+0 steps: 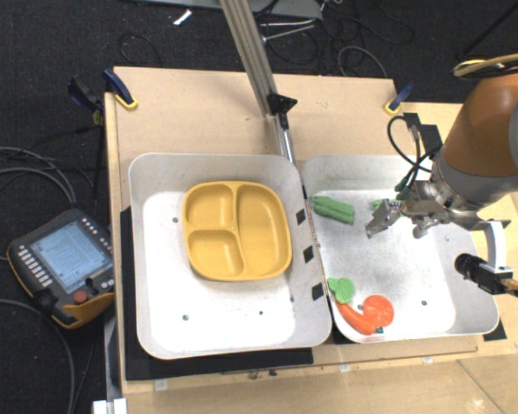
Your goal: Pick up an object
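Note:
In the right bin [432, 274], a green pickle-shaped toy [332, 209] lies near the back left. An orange carrot-like toy with a green top [366, 311] rests at the front left corner. My gripper [401, 224] hangs over the middle of the bin's back half, to the right of the green toy and apart from it. Its two fingers [379, 223] are spread, with only bin floor showing between them. A small green patch [380, 203] shows just behind the left finger; I cannot tell what it is.
The left bin [155, 257] holds a yellow divided plate [237, 230]. A metal pole [255, 46] slants in from the back to the divide between the bins. A teach pendant [62, 264] lies on the floor at the left.

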Controlling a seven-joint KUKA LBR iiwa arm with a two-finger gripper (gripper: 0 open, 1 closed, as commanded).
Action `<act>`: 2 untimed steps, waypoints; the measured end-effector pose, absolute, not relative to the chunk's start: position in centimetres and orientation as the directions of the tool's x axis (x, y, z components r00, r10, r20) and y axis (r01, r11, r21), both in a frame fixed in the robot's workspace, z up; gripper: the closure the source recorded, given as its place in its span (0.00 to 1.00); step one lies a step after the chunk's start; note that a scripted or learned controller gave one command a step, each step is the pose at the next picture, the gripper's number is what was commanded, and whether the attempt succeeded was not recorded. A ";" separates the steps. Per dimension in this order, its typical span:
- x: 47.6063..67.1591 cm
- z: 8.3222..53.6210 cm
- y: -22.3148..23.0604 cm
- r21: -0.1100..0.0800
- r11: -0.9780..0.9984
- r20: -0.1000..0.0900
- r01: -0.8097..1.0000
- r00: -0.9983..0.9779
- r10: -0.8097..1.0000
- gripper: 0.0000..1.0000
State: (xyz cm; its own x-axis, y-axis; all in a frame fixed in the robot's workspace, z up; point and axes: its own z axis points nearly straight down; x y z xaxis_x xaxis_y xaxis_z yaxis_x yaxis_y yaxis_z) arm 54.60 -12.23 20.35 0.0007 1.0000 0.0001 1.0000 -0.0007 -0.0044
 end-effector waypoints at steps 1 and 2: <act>53.8 15.6 -12.7 -0.005 -0.001 0.000 1.000 0.001 1.000 0.00; 53.5 9.5 -13.1 -0.002 -0.001 0.000 1.000 0.001 1.000 0.00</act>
State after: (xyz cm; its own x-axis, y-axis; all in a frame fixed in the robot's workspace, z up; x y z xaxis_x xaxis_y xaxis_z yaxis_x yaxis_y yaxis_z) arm 53.46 -13.10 9.53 0.0012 1.0000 -0.0002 1.0000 -0.0012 -0.0017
